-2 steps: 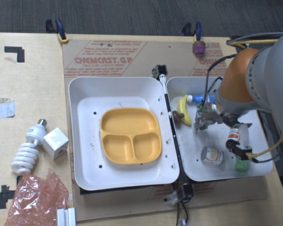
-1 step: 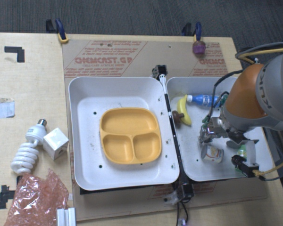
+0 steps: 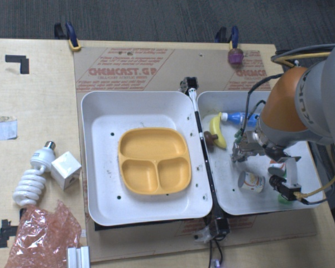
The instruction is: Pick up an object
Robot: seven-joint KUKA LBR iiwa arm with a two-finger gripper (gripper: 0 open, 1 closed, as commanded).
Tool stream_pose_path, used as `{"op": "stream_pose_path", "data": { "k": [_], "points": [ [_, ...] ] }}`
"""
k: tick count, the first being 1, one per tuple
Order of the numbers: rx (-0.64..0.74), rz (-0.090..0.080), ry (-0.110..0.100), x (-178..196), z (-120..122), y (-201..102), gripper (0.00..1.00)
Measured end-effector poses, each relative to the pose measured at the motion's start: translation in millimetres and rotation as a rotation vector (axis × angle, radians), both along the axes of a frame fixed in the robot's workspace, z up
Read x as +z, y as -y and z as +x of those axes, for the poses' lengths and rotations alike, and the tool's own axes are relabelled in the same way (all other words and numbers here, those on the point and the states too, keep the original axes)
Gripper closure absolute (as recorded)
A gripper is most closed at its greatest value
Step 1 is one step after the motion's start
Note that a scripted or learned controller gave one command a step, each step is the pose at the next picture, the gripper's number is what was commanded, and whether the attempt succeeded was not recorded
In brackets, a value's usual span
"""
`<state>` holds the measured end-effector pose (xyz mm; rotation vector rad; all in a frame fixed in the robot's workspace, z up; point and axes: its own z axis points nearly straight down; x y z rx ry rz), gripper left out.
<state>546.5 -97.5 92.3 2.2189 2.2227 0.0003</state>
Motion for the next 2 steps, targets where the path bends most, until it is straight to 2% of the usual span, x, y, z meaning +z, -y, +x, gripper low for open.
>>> {"op": "stream_pose_path", "data": {
  "k": [1,2],
  "points": [
    [-0.004,0.0,0.0,0.0,-69.0,9.2,0.0],
    [-0.006,0.0,0.002,9.9,-67.8,9.9,1.0]
  ]
}}
